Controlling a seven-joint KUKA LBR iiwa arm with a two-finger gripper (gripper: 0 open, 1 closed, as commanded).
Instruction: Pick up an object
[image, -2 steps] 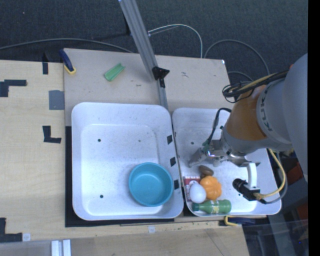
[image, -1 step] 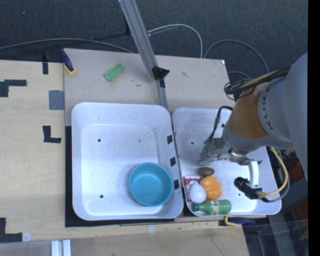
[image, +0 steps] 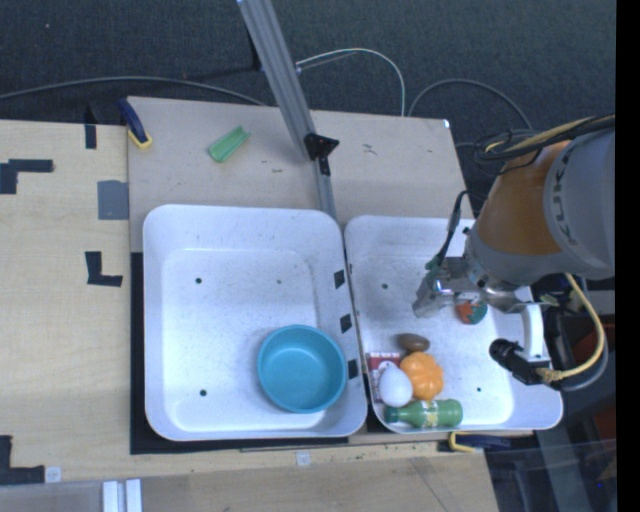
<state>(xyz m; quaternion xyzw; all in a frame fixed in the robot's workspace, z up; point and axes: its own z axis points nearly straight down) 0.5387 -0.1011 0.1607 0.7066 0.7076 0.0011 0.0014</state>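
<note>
So the grey arm with the orange band reaches in from the right and hangs over the right-hand shallow white bin. Its two-finger gripper sits low over the bin floor around the middle; can't tell what state it's in from this angle, and nothing is visibly caught in it.

The stuff to grab is bunched up in that bin's near-left corner: a small brown oval lump, a round orange fruit-shaped toy just below it, a white egg-shaped object touching the orange one, a red and white packet partly under those, and a green bottle lying on its side along the front wall. A small red-and-teal object lies just beside the gripper on its right.

The left-hand white bin has a round blue plastic bowl near its front right corner. A green block lies on the bench behind the bins.
</note>
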